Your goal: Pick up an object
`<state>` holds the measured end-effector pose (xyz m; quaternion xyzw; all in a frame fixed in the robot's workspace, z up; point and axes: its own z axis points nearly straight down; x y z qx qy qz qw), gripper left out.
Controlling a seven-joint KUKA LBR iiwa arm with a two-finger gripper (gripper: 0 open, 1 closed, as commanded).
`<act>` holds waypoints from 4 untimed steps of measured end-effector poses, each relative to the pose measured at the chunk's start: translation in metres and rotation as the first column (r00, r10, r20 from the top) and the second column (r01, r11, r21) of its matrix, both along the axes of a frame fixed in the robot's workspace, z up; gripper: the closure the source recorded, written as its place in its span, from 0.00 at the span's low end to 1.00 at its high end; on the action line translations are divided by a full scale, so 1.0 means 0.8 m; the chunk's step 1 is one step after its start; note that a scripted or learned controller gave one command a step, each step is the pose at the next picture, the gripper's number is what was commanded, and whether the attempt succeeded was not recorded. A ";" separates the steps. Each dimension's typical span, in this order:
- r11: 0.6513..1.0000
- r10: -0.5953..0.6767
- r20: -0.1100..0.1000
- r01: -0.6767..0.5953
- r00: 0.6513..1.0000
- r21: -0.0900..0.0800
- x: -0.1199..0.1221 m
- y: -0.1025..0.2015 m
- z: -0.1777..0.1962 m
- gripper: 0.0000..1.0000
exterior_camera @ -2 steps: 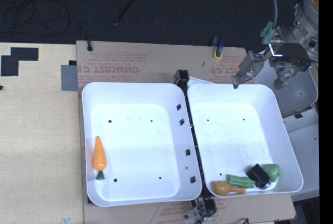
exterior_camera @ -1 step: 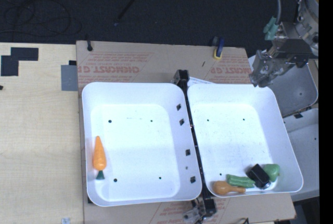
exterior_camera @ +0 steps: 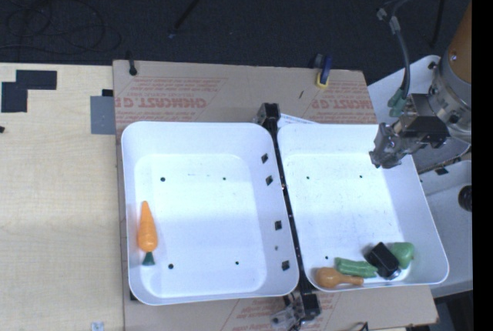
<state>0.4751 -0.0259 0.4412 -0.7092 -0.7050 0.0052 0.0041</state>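
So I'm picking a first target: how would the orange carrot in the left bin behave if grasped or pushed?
The carrot looks like a moulded toy, so probably stiff and light. Its rounded, tapering body may roll or pivot if nudged sideways. It lies close to the left bin wall, which could crowd the tool.

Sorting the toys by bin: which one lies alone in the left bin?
The orange carrot, lying by the left bin's left wall. The other toys cluster in the right bin's near corner.
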 end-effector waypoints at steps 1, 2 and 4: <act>1.000 0.000 0.007 -0.001 1.000 0.001 0.001 -0.074 -0.042 1.00; 1.000 0.021 0.019 -0.021 1.000 0.004 0.019 0.087 0.050 1.00; 1.000 0.013 0.011 -0.013 1.000 0.002 0.001 0.109 0.120 1.00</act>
